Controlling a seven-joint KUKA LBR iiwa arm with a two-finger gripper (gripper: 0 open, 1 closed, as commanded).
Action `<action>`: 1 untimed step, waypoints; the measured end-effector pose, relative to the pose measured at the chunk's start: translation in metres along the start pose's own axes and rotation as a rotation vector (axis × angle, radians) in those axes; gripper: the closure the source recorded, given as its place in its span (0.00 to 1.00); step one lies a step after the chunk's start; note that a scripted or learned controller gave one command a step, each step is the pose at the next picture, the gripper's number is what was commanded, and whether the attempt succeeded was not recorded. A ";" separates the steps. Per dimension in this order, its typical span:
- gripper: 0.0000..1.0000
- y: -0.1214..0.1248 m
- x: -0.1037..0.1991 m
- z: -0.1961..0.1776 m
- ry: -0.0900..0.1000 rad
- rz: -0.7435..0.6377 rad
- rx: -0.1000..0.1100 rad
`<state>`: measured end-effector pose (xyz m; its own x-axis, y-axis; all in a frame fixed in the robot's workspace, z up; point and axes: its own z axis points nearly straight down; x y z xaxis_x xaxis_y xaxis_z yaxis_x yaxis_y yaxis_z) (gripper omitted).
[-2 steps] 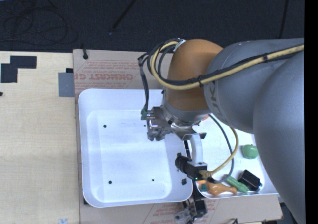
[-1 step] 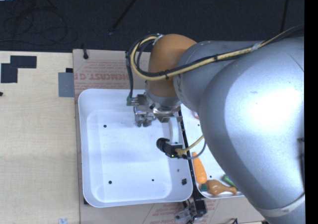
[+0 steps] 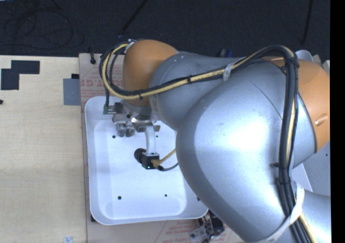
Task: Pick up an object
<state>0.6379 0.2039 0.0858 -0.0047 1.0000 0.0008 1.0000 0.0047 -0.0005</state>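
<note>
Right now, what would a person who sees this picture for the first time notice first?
The big grey arm looms across the right half, close to the camera. Its orange band stands out at upper middle, above the gripper, which hangs over the white bin at centre left.

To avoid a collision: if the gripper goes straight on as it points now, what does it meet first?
Most likely the bare white floor of the bin below the gripper; I see no object between them, but depth is unclear.
</note>
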 end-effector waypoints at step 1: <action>1.00 -0.021 -0.048 -0.220 0.001 0.006 -0.009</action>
<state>0.6176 0.1558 0.3061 0.0016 1.0000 0.0014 1.0000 -0.0017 0.0086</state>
